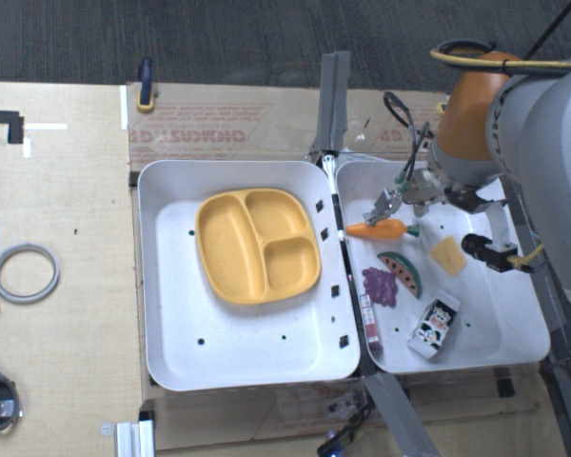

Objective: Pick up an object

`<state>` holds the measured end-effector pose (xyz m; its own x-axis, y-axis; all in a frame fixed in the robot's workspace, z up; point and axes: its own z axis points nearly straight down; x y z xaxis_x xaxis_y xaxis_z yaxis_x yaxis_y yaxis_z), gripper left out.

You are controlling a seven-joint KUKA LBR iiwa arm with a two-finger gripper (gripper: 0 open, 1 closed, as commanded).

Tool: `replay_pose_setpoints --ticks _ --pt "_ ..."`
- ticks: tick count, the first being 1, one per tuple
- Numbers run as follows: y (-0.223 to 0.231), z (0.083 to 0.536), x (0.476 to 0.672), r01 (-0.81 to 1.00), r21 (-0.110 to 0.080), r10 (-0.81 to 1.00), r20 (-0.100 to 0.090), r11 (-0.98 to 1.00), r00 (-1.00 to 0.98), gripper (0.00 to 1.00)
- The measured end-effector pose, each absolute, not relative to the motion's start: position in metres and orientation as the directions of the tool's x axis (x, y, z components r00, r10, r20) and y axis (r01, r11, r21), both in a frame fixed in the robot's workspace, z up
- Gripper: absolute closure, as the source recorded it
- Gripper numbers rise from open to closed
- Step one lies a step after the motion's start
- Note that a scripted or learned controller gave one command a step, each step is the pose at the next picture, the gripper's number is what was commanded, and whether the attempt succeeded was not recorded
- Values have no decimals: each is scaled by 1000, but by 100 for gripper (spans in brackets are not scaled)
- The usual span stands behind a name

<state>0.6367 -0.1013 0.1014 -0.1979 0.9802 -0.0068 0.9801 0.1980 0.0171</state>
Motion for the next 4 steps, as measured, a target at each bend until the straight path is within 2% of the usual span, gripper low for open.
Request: replay_pose_setpoints --ticks 1,2,3,4 --pt "-99 91 571 973 -1 973 -1 231 -231 0" --pt "-106 92 618 999 -1 999 -2 51 -51 0" --pt "-108 147 556 1000 -2 1000 -1 -2 2 0" --pt "-114 91 588 1000 -1 1000 -2 -31 31 0"
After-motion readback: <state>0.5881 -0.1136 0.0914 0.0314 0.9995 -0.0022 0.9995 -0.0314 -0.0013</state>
